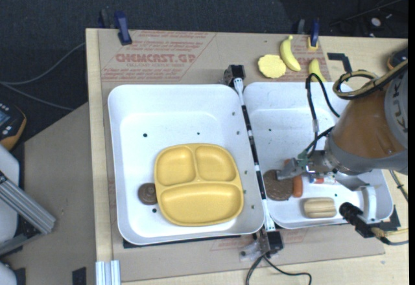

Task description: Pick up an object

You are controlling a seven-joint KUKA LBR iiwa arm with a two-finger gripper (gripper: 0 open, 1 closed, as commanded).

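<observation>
My gripper [293, 172] hangs low over the front left part of the right bin [279, 109]. Right beneath it lie a brown round disc [277, 188] and a small orange-red piece [297, 187]; whether it touches either I cannot tell. A tan bread roll [318, 208] rests just in front of them, near the bin's front wall. The grey arm with its orange-brown band [366, 128] covers the right side of that bin.
The left bin [130, 115] holds a yellow divided plate [196, 183] with a second brown disc [147, 193] at its left. Behind the right bin, on the bench, lie a banana [290, 54], a yellow wavy piece [272, 66] and another yellow piece [316, 68].
</observation>
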